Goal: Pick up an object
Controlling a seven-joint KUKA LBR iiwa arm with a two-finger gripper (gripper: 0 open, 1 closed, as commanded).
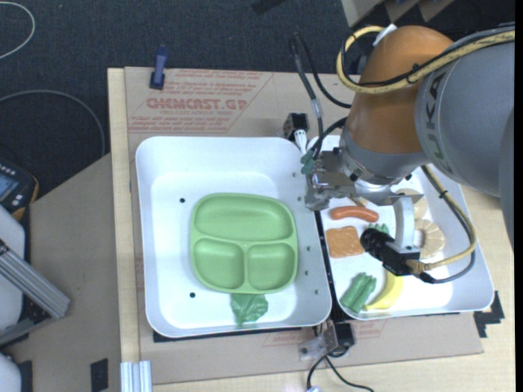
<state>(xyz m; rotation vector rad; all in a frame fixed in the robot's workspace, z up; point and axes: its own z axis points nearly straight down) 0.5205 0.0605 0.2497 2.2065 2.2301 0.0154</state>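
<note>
we're in the approach step. gripper [325, 188] hangs over the left side of the right bin [448, 299], close to the wall it shares with the left bin [163, 219]. best candidate in our view is the sausage [353, 214], lying just beside the gripper. an orange slab [344, 241] sits just below it in view, and a green pod [358, 291] and banana [386, 294] touch each other at the bin's front. to do it well we'd centre over the sausage, close across its short axis, and stay off the wall and the slab so we don't pinch two things. jaws: we can't tell if they're spread or pressed together because the wrist covers them, and we see nothing held. the green divided plate [243, 242] and lettuce leaf [248, 307] in the left bin aren't targets.
</note>
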